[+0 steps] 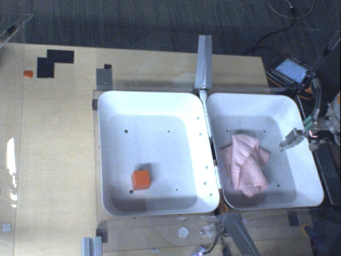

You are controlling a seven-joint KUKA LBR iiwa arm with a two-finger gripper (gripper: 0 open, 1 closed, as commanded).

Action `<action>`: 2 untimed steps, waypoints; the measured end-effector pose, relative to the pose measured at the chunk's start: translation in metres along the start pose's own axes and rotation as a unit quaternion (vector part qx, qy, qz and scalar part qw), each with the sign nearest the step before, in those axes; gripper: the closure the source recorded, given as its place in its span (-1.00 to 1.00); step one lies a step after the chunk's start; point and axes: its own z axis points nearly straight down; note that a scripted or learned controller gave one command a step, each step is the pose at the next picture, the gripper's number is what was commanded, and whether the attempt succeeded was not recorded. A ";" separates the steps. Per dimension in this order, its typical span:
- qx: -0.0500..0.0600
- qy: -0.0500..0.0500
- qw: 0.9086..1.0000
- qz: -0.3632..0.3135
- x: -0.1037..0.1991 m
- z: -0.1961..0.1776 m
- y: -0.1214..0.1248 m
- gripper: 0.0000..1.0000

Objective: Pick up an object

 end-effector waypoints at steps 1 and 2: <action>0.000 0.000 0.998 -0.066 0.027 0.112 0.041 -1.00; -0.006 -0.002 0.996 -0.094 0.027 0.148 0.031 -1.00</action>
